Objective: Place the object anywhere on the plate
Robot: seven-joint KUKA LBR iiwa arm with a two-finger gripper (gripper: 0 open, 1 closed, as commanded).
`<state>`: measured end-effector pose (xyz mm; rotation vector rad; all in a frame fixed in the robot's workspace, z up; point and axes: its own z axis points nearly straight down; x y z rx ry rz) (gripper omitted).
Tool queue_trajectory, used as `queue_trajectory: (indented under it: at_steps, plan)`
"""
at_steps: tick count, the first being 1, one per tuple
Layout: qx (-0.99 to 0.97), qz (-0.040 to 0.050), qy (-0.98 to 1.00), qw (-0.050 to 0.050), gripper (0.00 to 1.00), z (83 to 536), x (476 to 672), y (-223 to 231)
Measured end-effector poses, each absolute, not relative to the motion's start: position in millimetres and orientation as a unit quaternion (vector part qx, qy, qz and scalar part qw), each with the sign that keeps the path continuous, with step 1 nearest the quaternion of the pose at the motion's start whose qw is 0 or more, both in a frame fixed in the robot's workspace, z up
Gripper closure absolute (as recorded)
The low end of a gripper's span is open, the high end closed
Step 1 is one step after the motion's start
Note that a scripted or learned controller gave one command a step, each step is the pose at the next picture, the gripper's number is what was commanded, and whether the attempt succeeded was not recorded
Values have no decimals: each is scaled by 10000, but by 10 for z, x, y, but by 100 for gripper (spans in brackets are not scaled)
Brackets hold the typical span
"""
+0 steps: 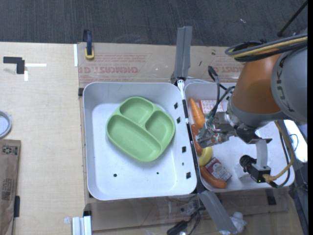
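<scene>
Right now you have the arm (pixel 266 82) reaching in over the right bin (pixel 281 180), its orange band sitting above the wrist and the jaws (pixel 209 137) down low near that bin's left wall. You cannot tell from this angle whether the jaws are apart or together; they sit in a tangle of parts over the pile of objects, and nothing reads clearly as clamped between them.

Just beside the jaws, look at the clutter along the right bin's left side: an orange carrot (pixel 196 112) lies lengthwise near the top, a yellow banana-like piece (pixel 206 156) sits directly below the jaws, and a small red and white packet (pixel 218 170) lies a little further down, with another orange-red piece (pixel 213 181) at the bin's lower edge. Which of these touches the jaws, you cannot say.

The green plate (pixel 141 128), split into three compartments, rests in the left bin (pixel 98 170), tilted diagonally and near the middle. It lies well apart from the jaws, with the wall between the two bins in between.

On the counter (pixel 39 106) to the left you can see a roll of tape (pixel 4 125) at the edge, and a blue and yellow clamp (pixel 88 45) above the left bin.
</scene>
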<state>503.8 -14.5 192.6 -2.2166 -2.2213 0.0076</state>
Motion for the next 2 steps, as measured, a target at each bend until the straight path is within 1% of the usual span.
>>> queue_trajectory:
  at_steps: [1,2]
  plan:
    - [-7401,28,-6725,8,100,1892,5401,765]
    - [-7400,28,-6726,7,0,1892,5402,764]
